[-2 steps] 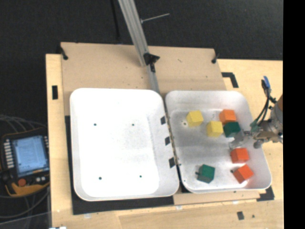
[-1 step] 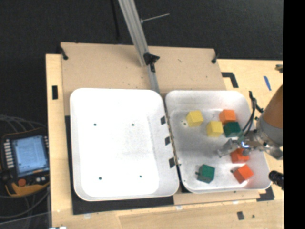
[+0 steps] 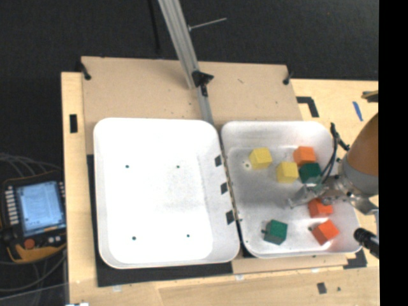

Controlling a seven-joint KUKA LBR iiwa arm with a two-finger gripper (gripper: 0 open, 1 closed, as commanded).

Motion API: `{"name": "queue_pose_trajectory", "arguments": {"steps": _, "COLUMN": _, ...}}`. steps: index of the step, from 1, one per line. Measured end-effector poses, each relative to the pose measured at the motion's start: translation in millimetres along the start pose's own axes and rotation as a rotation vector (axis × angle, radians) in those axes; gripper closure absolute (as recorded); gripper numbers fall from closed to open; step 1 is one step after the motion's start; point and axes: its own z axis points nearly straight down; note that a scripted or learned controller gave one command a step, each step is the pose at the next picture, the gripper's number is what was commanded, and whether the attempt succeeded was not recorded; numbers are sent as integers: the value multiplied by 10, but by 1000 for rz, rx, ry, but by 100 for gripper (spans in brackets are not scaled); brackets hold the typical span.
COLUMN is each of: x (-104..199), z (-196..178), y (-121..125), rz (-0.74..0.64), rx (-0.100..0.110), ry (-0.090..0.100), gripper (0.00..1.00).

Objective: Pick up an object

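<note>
Blocks crowd my gripper (image 3: pixel 317 195) in the right bin (image 3: pixel 280 132): green block (image 3: pixel 310 171) above, orange block (image 3: pixel 319 207) below; whether my hand is apart or together, I cannot tell.

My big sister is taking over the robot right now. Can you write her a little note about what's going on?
Hand: low in the right bin, over the blocks; can't tell if it grips anything.
Blocks, all in the right bin: two yellow, two green, three orange.
Done: no block seen lifted.
Left: grab one block and raise it.
</note>
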Motion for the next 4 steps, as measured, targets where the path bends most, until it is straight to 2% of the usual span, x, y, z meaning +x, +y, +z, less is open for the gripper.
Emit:
{"name": "queue_pose_trajectory", "arguments": {"steps": 1, "x": -17, "z": -83, "y": 8, "rz": 9, "rx": -5, "ry": -3, "gripper": 100}}
{"name": "queue_pose_trajectory", "arguments": {"steps": 2, "x": -19, "z": -595, "y": 135, "rz": -4, "rx": 17, "ry": 10, "gripper": 100}}
{"name": "queue_pose_trajectory", "arguments": {"steps": 3, "x": -32, "z": -742, "y": 150, "rz": -4, "rx": 20, "ry": 12, "gripper": 100}}
{"name": "queue_pose_trajectory", "arguments": {"steps": 4, "x": 511, "z": -898, "y": 150, "rz": -8, "rx": 21, "ry": 14, "gripper": 100}}
